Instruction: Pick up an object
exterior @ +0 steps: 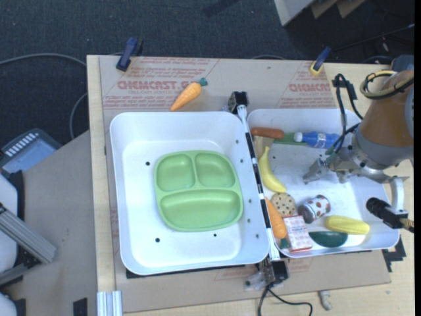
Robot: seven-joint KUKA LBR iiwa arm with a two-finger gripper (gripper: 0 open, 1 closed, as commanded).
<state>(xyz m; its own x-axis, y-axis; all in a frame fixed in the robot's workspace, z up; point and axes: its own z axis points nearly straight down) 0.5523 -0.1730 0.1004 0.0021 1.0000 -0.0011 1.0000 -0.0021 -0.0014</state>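
My gripper hangs low over the right bin, in its upper middle, with its grey fingers spread open and nothing between them. Just behind it lies a blue bottle. A small round can sits a little in front of it. A yellow banana lies along the bin's left wall, with a brown cookie and a carrot below it. A red sausage lies at the back left corner.
A yellow oblong fruit, a dark green object and a red box lie along the right bin's front. The left bin holds a green divided plate. Another toy carrot lies on the bench behind it.
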